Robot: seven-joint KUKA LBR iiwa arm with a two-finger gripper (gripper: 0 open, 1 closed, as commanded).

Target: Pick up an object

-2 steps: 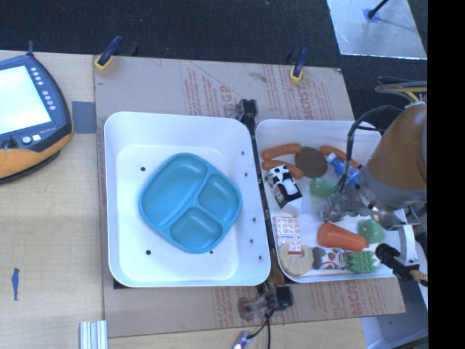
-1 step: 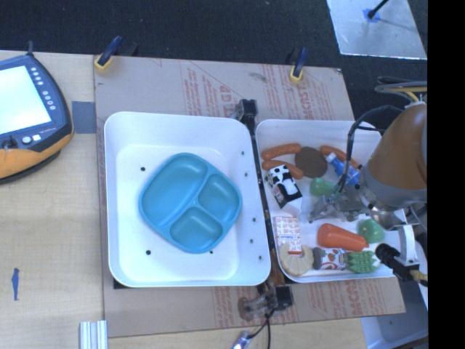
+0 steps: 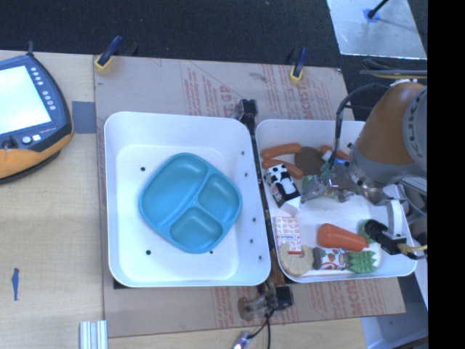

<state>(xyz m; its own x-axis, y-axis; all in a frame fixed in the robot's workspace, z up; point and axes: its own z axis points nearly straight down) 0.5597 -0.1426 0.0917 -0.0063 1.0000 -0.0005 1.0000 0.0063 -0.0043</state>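
Bench: two white bins [image 3: 116, 195]; one blue plate [image 3: 190, 203]; one carrot [image 3: 340, 237]; hand [image 3: 318, 187] grip state unclear.

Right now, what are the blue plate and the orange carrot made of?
The blue plate looks like hard plastic: one even colour, smooth moulded compartments, a soft sheen. The carrot in the right bin looks like a toy, probably plastic or rubber, since its orange is flat and uniform with a green top. The picture cannot settle whether it is hard or soft.

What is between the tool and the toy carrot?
Nothing visible. The tool is low in the right bin, and the toy carrot lies just below it in the picture, with bare white bin floor between them.
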